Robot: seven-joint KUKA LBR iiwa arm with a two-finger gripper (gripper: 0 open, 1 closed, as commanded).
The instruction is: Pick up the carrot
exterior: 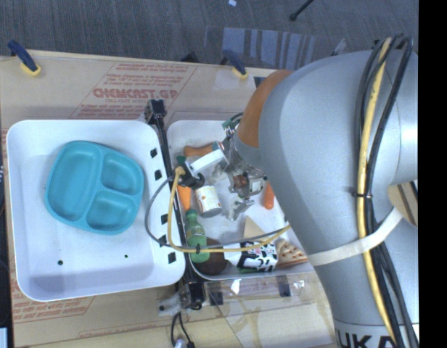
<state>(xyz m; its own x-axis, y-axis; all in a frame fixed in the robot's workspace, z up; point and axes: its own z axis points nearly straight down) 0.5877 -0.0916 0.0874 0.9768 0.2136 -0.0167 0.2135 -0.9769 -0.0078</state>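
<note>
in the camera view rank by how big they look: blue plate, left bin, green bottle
1. left bin
2. blue plate
3. green bottle

The gaps are wide, so nearness to the camera should not alter this order.

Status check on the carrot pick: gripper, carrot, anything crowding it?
Gripper low in right bin, finger state unreadable. Carrot by the bin's left wall, not seen in the gripper. Green bottle and white block right beside the carrot.

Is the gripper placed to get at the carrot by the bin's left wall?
Probably yes. The gripper hangs in the right bin, with the carrot close to its left, but a white block lies between them.
</note>
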